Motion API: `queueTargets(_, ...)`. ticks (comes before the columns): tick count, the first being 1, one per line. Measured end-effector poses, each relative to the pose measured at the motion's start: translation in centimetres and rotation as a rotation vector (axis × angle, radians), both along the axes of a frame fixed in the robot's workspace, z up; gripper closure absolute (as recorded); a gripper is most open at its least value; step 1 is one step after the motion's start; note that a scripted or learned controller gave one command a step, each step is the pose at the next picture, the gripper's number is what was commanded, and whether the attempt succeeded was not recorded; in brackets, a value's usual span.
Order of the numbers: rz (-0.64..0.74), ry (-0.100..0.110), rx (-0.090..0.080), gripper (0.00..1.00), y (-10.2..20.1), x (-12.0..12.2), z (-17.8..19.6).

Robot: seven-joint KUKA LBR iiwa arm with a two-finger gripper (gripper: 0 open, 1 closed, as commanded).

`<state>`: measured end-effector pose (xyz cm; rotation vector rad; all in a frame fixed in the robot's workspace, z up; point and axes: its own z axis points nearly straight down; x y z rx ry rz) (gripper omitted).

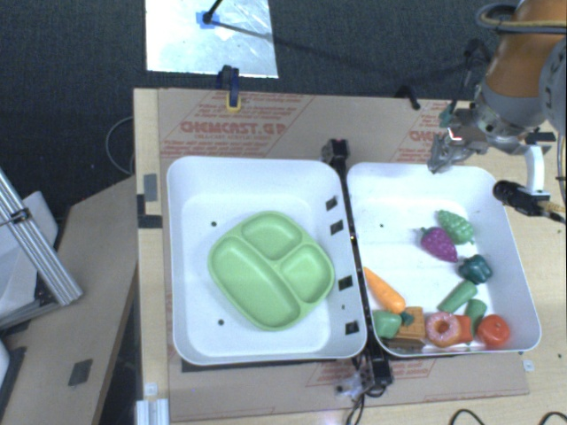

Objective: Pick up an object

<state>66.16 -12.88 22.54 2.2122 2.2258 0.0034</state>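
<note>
Approach step only: hand above right bin's far rim, grip impossible to tell; next, descent toward purple grapes.

I count two bins, one green plate in the left one, and nine toy foods in the right one.
</note>
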Motion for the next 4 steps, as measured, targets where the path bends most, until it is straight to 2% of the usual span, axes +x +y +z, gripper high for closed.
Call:
queueTargets(1, 0.002, 0.003, 0.003, 1.00, 4.5, -1.8, -1.0)
queueTargets(2, 0.003, 0.003, 0.003, 1.00, 9.8, -4.4, 0.8)
queueTargets(3, -0.005, 0.001, 0.001, 1.00, 8.7, -3.6, 0.9)
queueTargets(4, 0.000, 0.002, 0.001, 1.00, 9.6, -3.0, -0.1)
